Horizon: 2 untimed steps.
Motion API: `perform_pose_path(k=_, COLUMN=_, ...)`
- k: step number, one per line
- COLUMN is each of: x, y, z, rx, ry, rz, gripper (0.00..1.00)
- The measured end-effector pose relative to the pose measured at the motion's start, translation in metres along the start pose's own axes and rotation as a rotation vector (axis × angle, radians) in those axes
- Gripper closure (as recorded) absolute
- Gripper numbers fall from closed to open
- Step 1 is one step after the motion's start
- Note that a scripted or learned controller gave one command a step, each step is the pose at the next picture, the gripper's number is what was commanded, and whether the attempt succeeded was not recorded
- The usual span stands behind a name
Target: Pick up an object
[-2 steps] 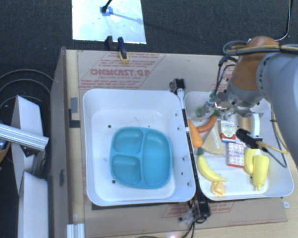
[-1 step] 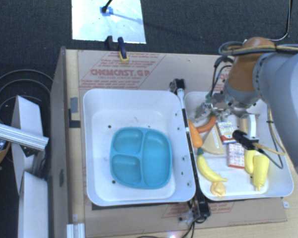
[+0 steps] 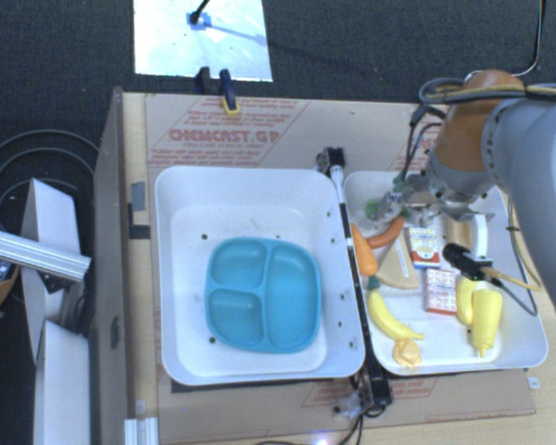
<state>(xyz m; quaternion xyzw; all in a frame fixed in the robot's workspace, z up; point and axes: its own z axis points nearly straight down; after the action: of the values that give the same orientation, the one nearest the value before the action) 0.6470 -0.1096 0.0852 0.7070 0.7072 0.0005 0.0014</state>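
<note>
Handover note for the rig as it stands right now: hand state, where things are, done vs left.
Hand: low over the far end of the right bin, among the toys there. Its grip state can't be read from this view, and nothing is visibly held.
Right bin holds the clutter: carrot, banana, yellow bottle, red-and-white box, a sausage-like orange piece next to the hand.
Left bin: blue divided plate lying flat.
Done: arm is down at the pile.
Left: confirm a grasp, then lift an object out.
</note>
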Motion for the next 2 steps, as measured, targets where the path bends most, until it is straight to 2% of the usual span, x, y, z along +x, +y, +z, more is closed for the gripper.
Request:
perform_pose_path(k=1, x=0.015, y=-0.021, z=0.001, rx=0.002, ry=0.000, rz=0.000, gripper=0.00)
perform_pose_path(k=2, x=0.021, y=0.024, z=0.000, rx=0.000, ry=0.001, rz=-0.005, gripper=0.00)
